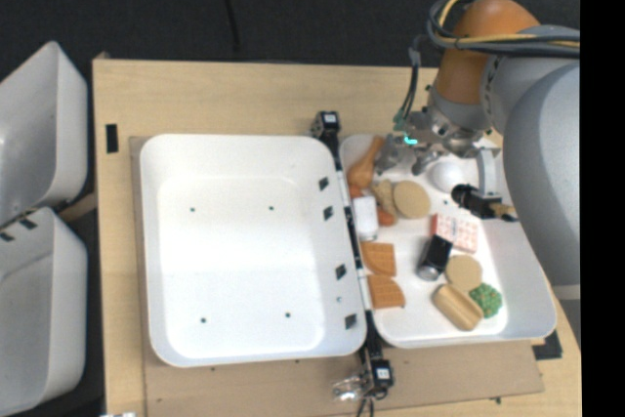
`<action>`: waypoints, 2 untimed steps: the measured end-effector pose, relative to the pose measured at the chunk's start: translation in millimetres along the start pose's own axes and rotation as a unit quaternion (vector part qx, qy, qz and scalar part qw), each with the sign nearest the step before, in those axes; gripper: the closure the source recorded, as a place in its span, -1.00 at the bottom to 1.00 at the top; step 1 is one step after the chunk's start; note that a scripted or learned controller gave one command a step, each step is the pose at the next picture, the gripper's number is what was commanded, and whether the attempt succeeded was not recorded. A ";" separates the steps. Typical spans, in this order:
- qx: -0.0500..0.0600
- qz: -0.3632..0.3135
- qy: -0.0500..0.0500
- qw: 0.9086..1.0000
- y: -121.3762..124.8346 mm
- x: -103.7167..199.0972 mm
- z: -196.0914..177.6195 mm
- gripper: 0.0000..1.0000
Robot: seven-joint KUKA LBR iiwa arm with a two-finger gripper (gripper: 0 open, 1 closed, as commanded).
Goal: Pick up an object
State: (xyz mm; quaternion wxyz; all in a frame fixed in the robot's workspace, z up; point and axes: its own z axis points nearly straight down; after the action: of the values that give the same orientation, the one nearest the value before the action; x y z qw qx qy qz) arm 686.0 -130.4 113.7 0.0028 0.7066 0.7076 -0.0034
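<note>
The right bin (528, 300) holds several small items. Among them are an orange carrot-like piece (363, 162), a tan round disc (411, 200), a white cylinder (364, 218), two orange squares (379, 259), a black block (434, 257), a pink checkered piece (456, 231), a tan loaf (457, 307), a green broccoli (485, 298) and a white egg (446, 174). My gripper (414, 147) hangs over the bin's far end, between the carrot piece and the egg, just above the tan disc. The wrist hides its tips.
The left bin (234, 249) lies beside the right one, sharing a middle rim with black clips (344, 215). The grey arm body (537, 161) covers the right bin's right side. White blocks (39, 210) stand off the bench at left.
</note>
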 end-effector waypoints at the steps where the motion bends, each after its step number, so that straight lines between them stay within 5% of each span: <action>1: 0.001 0.003 0.003 1.000 -59.6 -52.9 13.6 -1.00; 2: -0.004 -0.001 0.004 1.000 -1.6 -27.9 11.8 -1.00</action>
State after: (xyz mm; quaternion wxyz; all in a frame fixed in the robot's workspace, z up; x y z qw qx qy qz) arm 684.5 -158.4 102.1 0.0025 0.7055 0.7087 0.0019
